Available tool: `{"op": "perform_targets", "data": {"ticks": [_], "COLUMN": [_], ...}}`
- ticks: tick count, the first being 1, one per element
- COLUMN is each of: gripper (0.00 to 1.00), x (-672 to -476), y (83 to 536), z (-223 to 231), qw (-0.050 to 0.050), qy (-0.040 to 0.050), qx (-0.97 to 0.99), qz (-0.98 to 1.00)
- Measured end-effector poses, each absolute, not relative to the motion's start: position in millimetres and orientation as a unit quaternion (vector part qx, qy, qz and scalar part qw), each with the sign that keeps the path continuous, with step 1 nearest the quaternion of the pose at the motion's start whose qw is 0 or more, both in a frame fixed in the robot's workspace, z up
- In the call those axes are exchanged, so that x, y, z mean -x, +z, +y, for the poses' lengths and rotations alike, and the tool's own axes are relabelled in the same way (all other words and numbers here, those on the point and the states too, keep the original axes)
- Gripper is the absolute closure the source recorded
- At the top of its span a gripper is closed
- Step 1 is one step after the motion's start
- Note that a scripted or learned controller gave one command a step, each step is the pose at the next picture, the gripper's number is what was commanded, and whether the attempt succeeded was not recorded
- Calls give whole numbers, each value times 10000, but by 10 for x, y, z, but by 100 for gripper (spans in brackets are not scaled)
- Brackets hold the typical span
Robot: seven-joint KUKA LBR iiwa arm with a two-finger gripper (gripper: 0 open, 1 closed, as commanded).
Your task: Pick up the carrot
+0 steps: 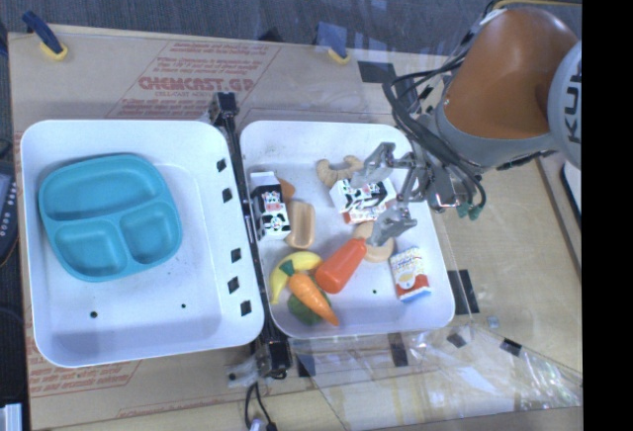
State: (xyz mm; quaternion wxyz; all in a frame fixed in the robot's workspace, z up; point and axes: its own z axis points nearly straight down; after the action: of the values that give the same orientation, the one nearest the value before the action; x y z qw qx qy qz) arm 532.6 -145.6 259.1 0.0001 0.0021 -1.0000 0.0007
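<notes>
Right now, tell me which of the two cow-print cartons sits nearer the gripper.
The cow-print carton near the bin's middle, just left of the gripper. The other carton stands by the right bin's left wall.

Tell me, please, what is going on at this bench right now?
A KUKA arm reaches in over the right bin, its gripper sitting above a small cow-print carton. The carrot lies untouched near the bin's front edge, beside a red pepper. The left bin holds a blue divided tray.
</notes>
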Motion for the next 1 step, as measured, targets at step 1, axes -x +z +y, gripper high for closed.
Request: {"op": "perform_targets", "data": {"ticks": [1], "gripper": [0], "x": [-5123], "y": [1332], "z": [-1011], "qw": [59], "qy": [-21], "qx": [151], "qz": [-9999]}}
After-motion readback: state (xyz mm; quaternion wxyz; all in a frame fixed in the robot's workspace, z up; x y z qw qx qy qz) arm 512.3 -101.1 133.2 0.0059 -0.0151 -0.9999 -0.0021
